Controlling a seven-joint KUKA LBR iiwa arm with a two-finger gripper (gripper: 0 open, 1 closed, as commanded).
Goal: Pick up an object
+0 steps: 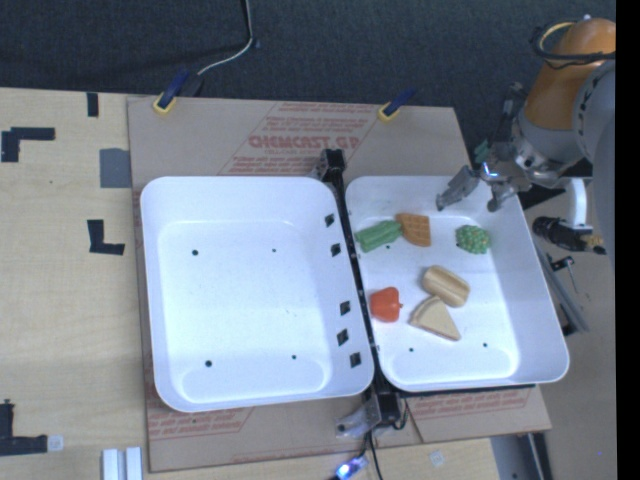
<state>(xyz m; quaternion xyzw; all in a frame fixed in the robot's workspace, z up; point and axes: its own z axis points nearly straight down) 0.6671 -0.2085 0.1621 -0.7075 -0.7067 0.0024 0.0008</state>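
Toy foods lie scattered in the right bin: a green pickle-like piece touching an orange waffle-textured piece, a knobbly green broccoli-like lump near the far right wall, a tan bread roll just above a pale wedge, and a red pepper-like piece close to the divider. The left bin sits beside it, the two joined along a black clipped seam. Both rest on a cardboard sheet pinned by blue-and-yellow clamps, with faint red printing too blurred to read. A white cable trails over the dark backdrop. The gripper hangs above the right bin's far edge, fingers spread wide and holding nothing, the broccoli-like lump nearest below it.
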